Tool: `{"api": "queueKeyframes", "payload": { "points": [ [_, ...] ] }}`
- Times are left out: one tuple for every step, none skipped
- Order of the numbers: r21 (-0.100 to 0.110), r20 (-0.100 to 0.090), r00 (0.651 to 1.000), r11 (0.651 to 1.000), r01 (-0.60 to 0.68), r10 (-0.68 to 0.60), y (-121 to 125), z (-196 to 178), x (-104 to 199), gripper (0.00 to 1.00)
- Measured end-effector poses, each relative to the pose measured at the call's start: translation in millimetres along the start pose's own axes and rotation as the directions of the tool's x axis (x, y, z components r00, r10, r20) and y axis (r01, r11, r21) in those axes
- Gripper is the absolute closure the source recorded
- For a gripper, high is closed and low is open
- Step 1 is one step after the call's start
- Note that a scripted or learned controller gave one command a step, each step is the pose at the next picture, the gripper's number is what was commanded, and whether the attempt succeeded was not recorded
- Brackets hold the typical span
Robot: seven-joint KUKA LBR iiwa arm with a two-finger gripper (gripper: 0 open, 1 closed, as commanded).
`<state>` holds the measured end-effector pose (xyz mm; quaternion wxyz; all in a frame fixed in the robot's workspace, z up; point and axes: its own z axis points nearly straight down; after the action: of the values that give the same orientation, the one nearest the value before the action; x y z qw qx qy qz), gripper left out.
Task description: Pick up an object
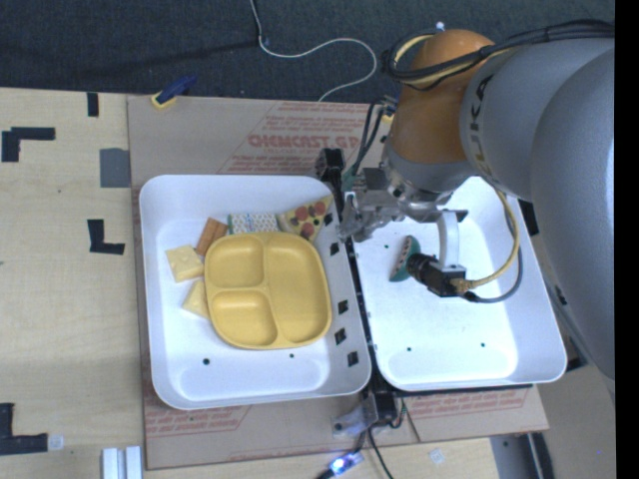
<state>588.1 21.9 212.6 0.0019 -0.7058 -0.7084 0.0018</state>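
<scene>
End effector hangs over the bins' shared rim, beside the yellow plate.

red upside-down print on cardboard sheet, illegible

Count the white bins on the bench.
2. The left bin holds a yellow divided plate and small items; the right bin sits beside it, under the arm.
</scene>
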Motion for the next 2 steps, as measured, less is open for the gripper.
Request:
{"api": "queueKeyframes", "payload": {
  "points": [
    [-0.005, -0.001, 1.0, 1.0, 0.001, -0.001, -8.5, -21.9, 24.0, 1.0],
    [-0.003, 0.0, 1.0, 1.0, -0.001, 0.001, -5.3, -16.9, 29.0, 1.0]
  ]
}}
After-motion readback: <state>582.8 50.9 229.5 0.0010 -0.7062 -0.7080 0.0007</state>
